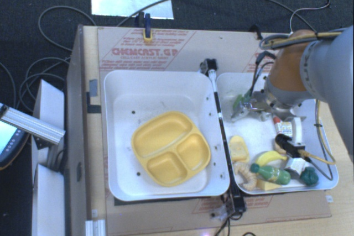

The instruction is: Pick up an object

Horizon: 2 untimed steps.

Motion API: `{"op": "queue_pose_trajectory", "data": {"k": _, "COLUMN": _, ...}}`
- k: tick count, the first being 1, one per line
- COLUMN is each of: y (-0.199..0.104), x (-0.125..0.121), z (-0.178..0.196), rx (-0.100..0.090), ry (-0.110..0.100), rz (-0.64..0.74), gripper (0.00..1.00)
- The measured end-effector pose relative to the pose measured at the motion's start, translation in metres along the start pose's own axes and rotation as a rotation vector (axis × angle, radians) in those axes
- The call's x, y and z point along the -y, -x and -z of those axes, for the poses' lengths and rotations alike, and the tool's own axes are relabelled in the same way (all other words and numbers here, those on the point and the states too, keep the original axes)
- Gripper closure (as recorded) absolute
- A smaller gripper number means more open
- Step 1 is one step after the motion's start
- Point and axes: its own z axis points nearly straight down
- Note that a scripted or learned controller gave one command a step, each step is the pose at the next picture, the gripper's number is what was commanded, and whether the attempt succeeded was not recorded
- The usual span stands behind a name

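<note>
Bench [160, 44] bearing two white bins [119, 119]

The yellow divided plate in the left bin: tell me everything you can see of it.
The yellow plate is a rounded, shallow tray that looks like smooth plastic, moulded into three compartments: one long one along its upper left and two smaller ones below and to the right. It lies flat and right way up, turned at a slant, on the floor of the left bin, toward the near right corner. Nothing sits in it.

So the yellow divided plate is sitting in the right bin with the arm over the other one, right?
Not quite. The camera view shows the yellow divided plate in the left bin, and the arm reaches over the right bin, among the small items there.
</note>
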Motion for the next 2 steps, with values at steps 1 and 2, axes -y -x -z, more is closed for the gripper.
{"op": "queue_pose_trajectory", "data": {"k": 1, "y": -0.004, "x": -0.070, "z": 0.001, "rx": 0.000, "ry": 0.003, "rz": 0.003, "gripper": 0.00}}
{"op": "queue_pose_trajectory", "data": {"k": 2, "y": -0.007, "x": -0.031, "z": 0.000, "rx": 0.000, "ry": 0.001, "rz": 0.000, "gripper": 0.00}}
